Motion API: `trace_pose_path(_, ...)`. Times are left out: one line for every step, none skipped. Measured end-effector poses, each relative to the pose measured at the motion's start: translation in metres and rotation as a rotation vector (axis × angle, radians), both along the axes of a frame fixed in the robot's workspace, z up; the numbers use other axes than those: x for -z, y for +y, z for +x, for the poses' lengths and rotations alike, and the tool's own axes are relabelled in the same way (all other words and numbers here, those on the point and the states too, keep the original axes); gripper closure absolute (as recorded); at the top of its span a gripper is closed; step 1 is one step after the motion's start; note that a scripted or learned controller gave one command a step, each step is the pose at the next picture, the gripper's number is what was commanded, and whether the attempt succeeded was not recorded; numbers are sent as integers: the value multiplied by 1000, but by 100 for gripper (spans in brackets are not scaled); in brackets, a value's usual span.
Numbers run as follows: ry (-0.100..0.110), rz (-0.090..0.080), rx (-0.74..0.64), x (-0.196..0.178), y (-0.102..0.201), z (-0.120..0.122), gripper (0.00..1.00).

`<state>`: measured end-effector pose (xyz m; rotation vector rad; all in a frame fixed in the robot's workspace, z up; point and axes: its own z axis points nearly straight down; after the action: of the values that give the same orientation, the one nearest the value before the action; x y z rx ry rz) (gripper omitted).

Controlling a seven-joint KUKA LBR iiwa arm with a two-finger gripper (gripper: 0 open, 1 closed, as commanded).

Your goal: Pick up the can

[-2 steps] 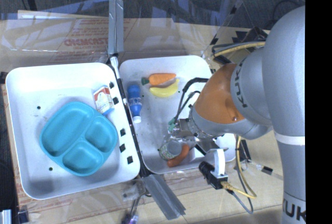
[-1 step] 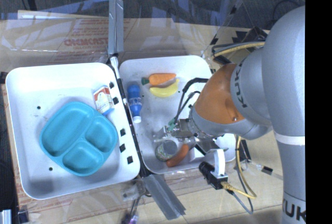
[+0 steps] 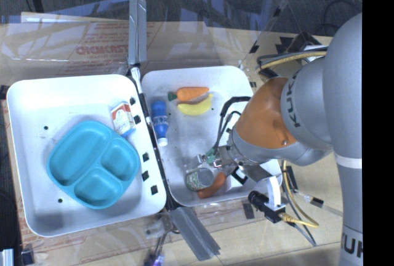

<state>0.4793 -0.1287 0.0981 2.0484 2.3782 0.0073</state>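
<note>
The arm [image 3: 295,117] comes in from the right, its orange band over the right bin [image 3: 237,77]. Its hand [image 3: 217,160] is low in that bin, toward the near edge, w/ wires and small parts around it; can't tell whether it's open or closed from here. The can [image 3: 200,179] lies on its side right by the bin's near edge, just below and left of the hand, silvery-green end facing up. Looks just beside the hand, maybe touching, but can't tell if it's between anything. An orange-brown item [image 3: 215,186] sits against the can's right side, also at the near edge.

Far end of the same bin: a carrot [image 3: 192,93] w/ a banana [image 3: 196,107] tucked just under it, touching or nearly so. Along the bin's left wall lies a blue bottle [image 3: 159,118] w/ white cap pointing toward the near edge.

Left bin [image 3: 37,89]: a blue divided plate [image 3: 92,163], three compartments, sits mid-bin. A small red-and-white carton [image 3: 122,118] lies at the plate's far-right corner, close to the wall btwn the bins.

Both bins rest side by side on the counter [image 3: 74,43], which has clear plastic sheeting over it.
</note>
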Motion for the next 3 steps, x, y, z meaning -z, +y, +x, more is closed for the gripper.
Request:
trace_pose_path(6, 0, 105, -94, 52, 15, 0)
trace_pose_path(6, 1, 405, -28, -29, -2, 0)
trace_pose_path(8, 1, 264, 7, 40, -2, 0)
